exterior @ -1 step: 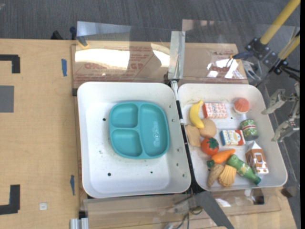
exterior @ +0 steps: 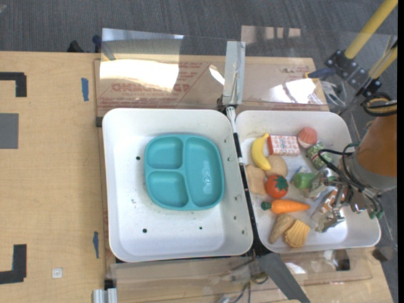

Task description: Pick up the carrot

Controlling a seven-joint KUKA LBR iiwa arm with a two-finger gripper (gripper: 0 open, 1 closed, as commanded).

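Note:
The orange carrot with a green stub lies on its side in the right bin, pointing right. It sits just below a red tomato and above a tan piece. My gripper hangs low in the same bin, just right of the carrot's tip, beneath the arm's orange band. Cables and metal parts clutter the wrist. Nothing is visibly held.
A yellow banana, a pink-and-white box, a pinkish ball, a green item and a yellow ridged piece crowd the right bin. A teal divided plate lies in the left bin.

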